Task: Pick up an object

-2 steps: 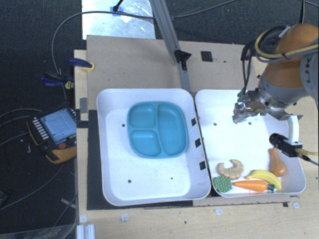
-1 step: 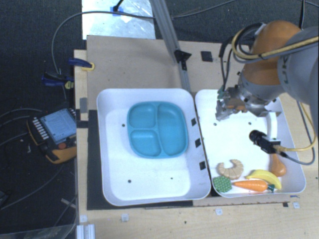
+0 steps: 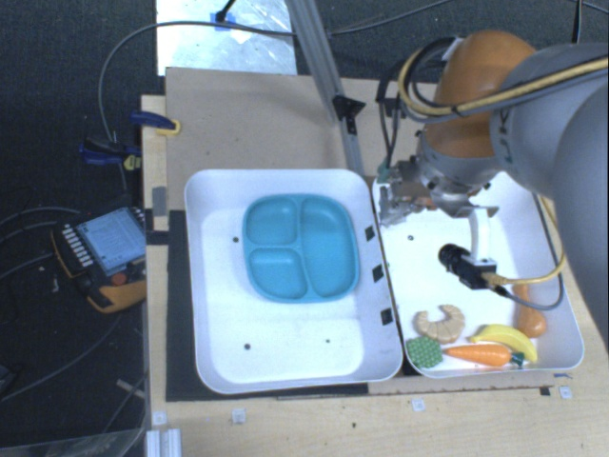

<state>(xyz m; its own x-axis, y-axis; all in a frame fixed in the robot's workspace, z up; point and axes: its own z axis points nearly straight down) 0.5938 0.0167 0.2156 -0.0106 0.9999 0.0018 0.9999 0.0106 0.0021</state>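
The two-finger gripper (image 3: pixel 392 205) hovers mid-frame; its grasp cannot be told. Approach step, seemingly; next, descend toward the orange plastic carrot (image 3: pixel 479 354) at lower right.

A divided plate (image 3: pixel 302 247) lies in the left bin (image 3: pixel 219 350), while a croissant (image 3: pixel 440 323), broccoli (image 3: pixel 424 352), carrot (image 3: pixel 479 355) and banana (image 3: pixel 506 338) cluster along the right bin's (image 3: pixel 571 341) near edge.
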